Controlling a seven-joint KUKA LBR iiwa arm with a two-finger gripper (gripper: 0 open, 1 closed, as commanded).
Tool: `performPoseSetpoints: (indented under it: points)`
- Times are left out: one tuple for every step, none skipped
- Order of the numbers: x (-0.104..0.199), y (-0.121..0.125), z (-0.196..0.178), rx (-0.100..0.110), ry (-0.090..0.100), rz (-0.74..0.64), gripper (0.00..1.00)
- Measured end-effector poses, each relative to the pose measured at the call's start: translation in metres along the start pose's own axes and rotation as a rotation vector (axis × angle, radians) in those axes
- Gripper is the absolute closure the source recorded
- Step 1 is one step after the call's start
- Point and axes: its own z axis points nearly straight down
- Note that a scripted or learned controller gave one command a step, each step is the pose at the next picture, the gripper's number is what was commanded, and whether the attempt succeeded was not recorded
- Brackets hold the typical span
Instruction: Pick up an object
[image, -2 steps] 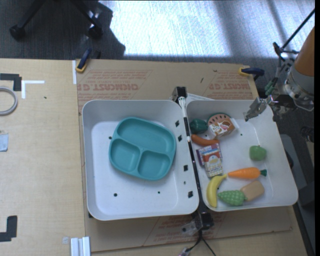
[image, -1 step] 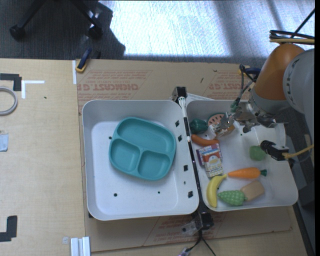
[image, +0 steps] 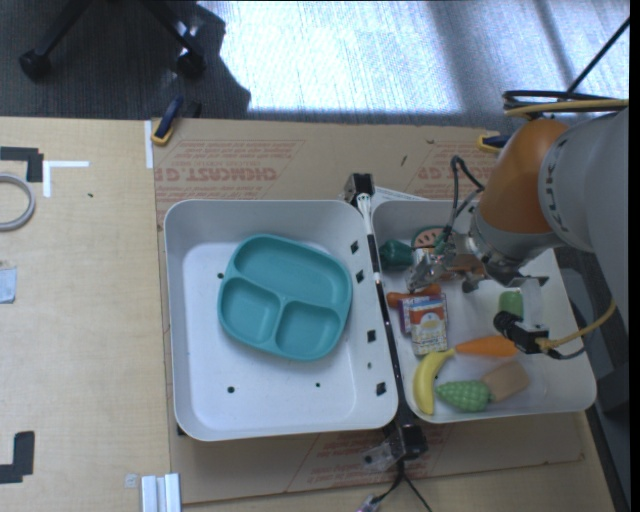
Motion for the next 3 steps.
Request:
performPoseSetpoints:
  points:
    - [-0.001, 0.000, -0.010, 0.000, 0.000, 0.003, 1.00]
    - [0.024, -0.093, -0.146, 0.002, 0.000, -0.001, 1.00]
    - [0.010, -0.084, -0.272, -0.001, -0.001, -0.005, 1.00]
